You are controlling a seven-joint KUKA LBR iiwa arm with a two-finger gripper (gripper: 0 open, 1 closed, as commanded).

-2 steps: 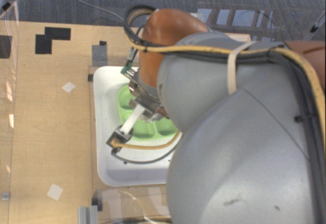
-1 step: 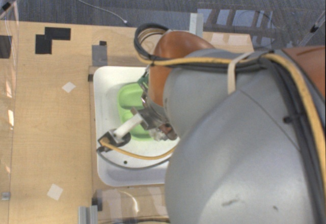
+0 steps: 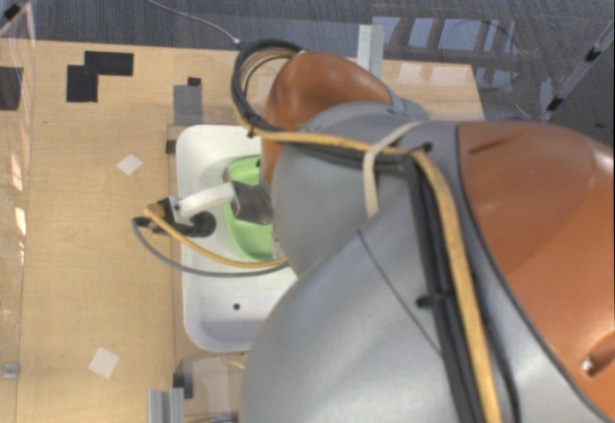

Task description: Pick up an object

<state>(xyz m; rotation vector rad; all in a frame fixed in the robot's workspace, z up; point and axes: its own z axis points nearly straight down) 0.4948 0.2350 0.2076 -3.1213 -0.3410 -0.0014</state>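
Note:
A light green object lies in the white bin, partly covered by the arm. The grey arm with its orange band reaches down over that bin and hides most of it. The wrist end of the arm sits right above the green object, with a white fitting and yellow and black cables sticking out to the left. The fingertips are hidden under the arm's body.
The wooden bench spreads out to the left with black marks and small white tags. A clear plastic wall stands at the far left edge. Metal framing shows at the back right.

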